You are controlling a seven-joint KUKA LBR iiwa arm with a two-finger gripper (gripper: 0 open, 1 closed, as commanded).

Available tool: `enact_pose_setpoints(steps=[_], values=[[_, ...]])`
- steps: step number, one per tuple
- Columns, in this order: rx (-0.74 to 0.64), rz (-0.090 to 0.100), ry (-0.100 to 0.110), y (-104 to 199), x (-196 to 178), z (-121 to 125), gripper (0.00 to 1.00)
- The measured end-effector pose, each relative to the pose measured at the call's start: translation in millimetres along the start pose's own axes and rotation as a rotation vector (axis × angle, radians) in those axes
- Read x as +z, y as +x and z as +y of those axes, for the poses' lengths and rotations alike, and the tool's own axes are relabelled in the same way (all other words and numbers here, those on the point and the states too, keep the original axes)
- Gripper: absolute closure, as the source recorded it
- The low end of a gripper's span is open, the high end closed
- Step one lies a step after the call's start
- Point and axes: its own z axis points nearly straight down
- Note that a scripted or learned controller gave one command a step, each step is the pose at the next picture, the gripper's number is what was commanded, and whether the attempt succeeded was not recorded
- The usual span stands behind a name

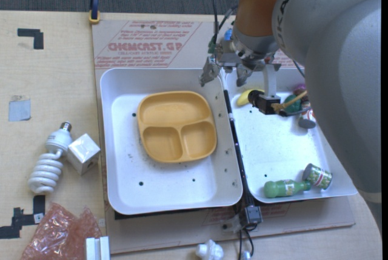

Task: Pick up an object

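My fingers point(209, 73) hang spread apart with nothing between them, over the far end of the rims where the two white bins meet. From here the left bin point(116, 150) falls away to one side and the right bin point(279, 153) to the other.

The closest thing is the yellow plate point(177, 126), which lies flat in the left bin, just nearward of my left-bin-side finger. It looks like moulded plastic with three wells: light and stiff, but broad and smooth. I judge that a grip across its width would never span it. I would have to pinch the raised rim or one of the ridges between the wells, and even then it could tip or slide out.

A small yellow piece point(244, 97) lies just below my other finger, in the far corner of the right bin. I cannot make out what it is. It looks narrow enough to close on, and I'd take it across its short side. The bin wall beside it leaves little room.

Well nearward, at the right bin's front edge, lie a green bottle point(284, 188) and a can point(317, 177), touching or nearly so. Both are round and likely to roll.
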Motion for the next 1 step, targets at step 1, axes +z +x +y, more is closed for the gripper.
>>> enact_pose_setpoints(steps=[1], values=[[0.000, -0.001, 0.000, 4.8, 0.0, 0.0, 0.00]])
